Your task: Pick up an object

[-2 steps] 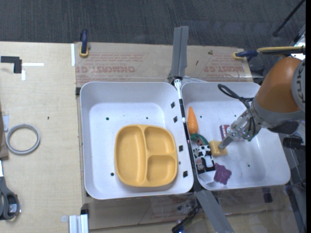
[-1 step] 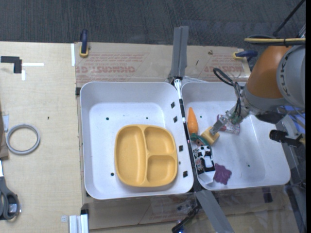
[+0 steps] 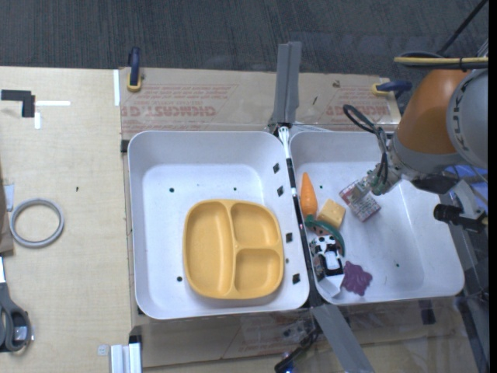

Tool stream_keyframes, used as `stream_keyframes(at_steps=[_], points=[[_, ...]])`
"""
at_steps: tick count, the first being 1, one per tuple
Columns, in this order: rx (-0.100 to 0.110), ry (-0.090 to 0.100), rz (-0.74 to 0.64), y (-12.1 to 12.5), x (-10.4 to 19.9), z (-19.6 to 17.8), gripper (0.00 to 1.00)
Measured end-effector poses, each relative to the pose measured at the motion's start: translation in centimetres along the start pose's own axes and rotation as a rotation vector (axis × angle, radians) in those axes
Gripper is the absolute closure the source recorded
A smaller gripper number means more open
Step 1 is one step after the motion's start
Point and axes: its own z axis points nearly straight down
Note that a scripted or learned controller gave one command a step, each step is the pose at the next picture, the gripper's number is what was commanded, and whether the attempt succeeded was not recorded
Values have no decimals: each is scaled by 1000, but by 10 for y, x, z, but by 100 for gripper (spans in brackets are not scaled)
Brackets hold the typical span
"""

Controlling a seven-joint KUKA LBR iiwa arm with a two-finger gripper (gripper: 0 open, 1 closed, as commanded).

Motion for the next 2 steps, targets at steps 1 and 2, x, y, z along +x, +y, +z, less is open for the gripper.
stream_keyframes(at_steps=[1, 2], points=[[0, 0, 1, 0, 0, 0, 0], [16, 15, 418, 63, -29, -10, 0]])
